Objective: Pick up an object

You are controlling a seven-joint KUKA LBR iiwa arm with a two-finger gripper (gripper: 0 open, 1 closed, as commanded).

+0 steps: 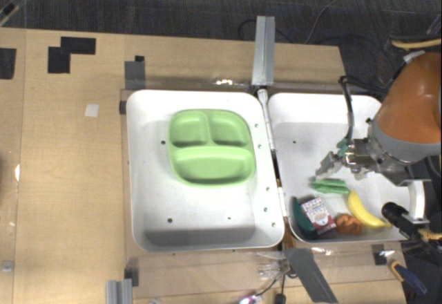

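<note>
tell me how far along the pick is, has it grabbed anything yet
Done: the arm has reached into the right bin, and the gripper sits low, just above the green object. In hand: nothing shows between its fingers. Left: closing on an object and lifting it. The banana, the small carton and the reddish item lie in the bin's near corner; the green divided plate sits in the left bin.

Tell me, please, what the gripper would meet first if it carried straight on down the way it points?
Probably the green pea pod, lying just below the gripper on the right bin floor; depth is hard to judge.
</note>
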